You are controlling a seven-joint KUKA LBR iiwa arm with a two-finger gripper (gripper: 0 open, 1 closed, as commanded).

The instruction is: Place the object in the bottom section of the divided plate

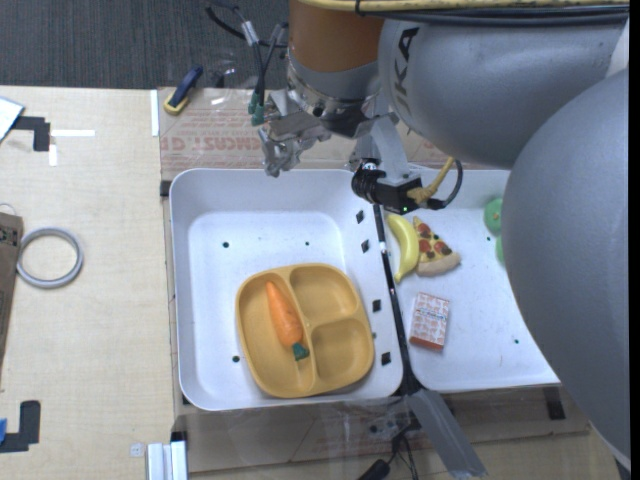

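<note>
Camera view: arm (520,68) hides right bin's (480,353) far corner; gripper (281,153) fingers unreadable, grasp unclear.

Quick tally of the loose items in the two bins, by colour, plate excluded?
Orange: 1, carrot on the divided plate
Yellow: 1, banana
Red: 2, pizza slice, small box
Green: 1, partly hidden item
Total: 5

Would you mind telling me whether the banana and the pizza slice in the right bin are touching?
Touching. In the camera view the banana lies right against the left edge of the pizza slice, with no white bin floor visible between them.
</note>
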